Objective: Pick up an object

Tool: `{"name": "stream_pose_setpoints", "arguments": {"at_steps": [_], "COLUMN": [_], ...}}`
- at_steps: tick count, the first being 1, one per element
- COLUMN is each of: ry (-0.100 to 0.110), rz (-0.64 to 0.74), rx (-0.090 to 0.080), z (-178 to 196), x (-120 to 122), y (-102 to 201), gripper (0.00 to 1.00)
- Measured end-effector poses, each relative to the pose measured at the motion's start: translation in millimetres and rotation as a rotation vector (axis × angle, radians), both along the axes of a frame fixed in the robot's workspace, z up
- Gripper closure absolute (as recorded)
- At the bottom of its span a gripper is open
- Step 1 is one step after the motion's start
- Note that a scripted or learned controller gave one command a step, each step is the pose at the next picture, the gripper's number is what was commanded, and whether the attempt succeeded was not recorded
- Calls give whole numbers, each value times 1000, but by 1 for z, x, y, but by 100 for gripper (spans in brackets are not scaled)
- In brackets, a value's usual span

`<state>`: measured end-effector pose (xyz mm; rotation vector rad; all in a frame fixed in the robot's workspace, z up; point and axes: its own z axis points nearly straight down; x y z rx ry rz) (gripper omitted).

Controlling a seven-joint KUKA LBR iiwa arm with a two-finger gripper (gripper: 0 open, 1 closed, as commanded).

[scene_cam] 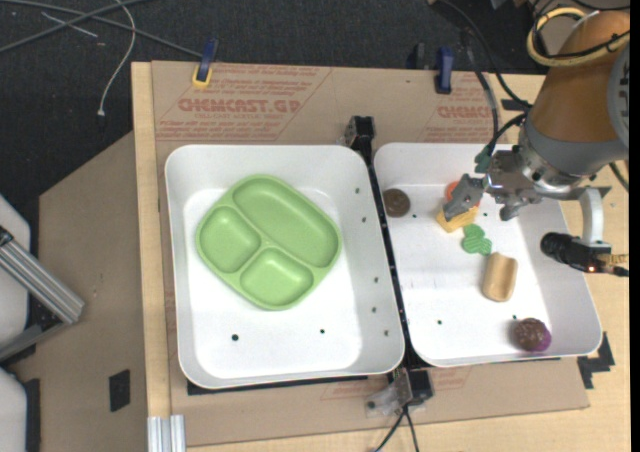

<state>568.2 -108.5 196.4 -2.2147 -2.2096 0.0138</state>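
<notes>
Two white bins sat side by side, the left bin holding one green divided plate. In the right bin I counted five small pieces: one brown round, one yellow block, one green toy, one tan cylinder, one purple ball

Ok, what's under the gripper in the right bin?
Under the gripper lies a small yellow block, partly covered by it, beside a green leafy toy. Whether anything else lies beneath is hidden.
</notes>
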Motion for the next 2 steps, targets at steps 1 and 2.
{"name": "stream_pose_setpoints", "arguments": {"at_steps": [1, 2], "ry": [-14, -7], "rz": [3, 1], "rx": [-2, 0], "z": [7, -55], "x": [3, -3], "y": [0, 3], "gripper": [0, 0]}}
